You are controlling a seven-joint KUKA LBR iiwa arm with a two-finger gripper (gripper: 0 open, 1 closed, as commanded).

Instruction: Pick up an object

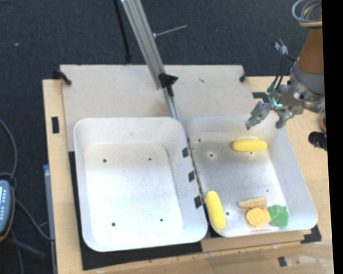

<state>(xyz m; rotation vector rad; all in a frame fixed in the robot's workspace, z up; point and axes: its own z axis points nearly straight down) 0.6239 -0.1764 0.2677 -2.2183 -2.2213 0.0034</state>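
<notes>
My gripper (pixel 269 118) hangs over the far right corner of the right bin (pixel 288 157), its two fingers spread open with nothing between them. Just below and left of it a yellow banana-like piece (pixel 249 145) lies in the right bin. A yellow corn cob (pixel 215 209) rests along that bin's near left wall. At the near right lie a tan biscuit-like piece (pixel 253 203), an orange round waffle-like piece (pixel 258 216) and a green leafy piece (pixel 279 216), close together.
The left bin (pixel 88 182) sits beside the right one. A slanted aluminium post (pixel 147 44) rises from the back of the bench between the bins. A beige board (pixel 118 87) lies behind the bins. A cable and a device sit at the far left.
</notes>
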